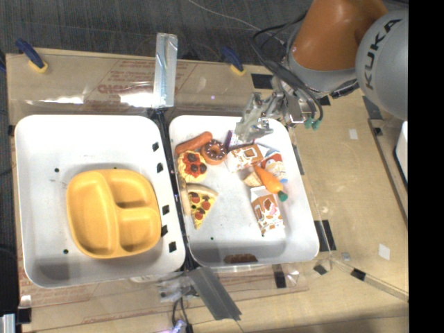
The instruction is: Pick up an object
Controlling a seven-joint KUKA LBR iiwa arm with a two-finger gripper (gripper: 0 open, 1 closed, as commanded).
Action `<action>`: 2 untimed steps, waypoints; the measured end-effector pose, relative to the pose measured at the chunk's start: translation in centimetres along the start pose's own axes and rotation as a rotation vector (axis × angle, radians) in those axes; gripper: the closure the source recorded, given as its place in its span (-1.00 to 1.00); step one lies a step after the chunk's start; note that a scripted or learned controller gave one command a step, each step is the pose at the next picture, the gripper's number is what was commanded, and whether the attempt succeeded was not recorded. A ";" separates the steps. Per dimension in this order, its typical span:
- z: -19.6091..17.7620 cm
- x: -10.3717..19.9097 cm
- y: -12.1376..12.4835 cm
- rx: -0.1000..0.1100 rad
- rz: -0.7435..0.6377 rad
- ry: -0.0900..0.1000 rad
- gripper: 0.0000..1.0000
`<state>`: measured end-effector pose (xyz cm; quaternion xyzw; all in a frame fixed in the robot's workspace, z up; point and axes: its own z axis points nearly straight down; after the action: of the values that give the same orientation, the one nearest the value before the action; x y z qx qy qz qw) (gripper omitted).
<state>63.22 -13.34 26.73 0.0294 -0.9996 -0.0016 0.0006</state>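
While the gripper (251, 120) hangs over the far rim of the right bin (298, 238), I cannot tell how its metal tips stand, and nothing shows between them. Just below it in that bin lie one sausage (193, 143), one chocolate doughnut (214, 151), one round pizza (191, 165), one pizza slice (200, 204), one carrot (270, 180) and two printed cartons (268, 212). To the right bin's left, touching it, the left bin (41, 144) holds one yellow divided tray (113, 213). Both bins sit on a wooden bench (354, 207), with dark floor (90, 9) beyond the bins.
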 end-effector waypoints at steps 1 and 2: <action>-2.8 -2.3 -4.3 0.005 -0.002 -0.006 1.00; -0.9 -2.2 -5.2 0.003 -0.194 -0.001 1.00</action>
<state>65.76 -18.36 27.58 0.1260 -0.9920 -0.0002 -0.0001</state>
